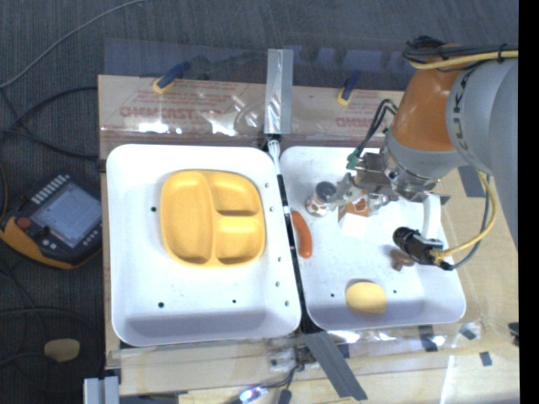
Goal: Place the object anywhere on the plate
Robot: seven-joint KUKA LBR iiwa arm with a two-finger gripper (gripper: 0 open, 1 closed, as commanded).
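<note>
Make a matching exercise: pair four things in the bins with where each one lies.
Things:
1. yellow plate
2. orange sausage-shaped piece
3. pale yellow lump
4. gripper

Places:
A. upper middle of the right bin
B. near front edge of the right bin
C. middle of the left bin
D. left wall of the right bin

Pairs: 1-C, 2-D, 3-B, 4-A

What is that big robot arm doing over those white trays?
The robot arm is reaching into the right bin, with its gripper down among the small things there. A sausage-like piece lies by that bin's left wall and a yellow lump sits near its front edge. The yellow plate waits in the left bin, and nothing lies on it yet.
</note>
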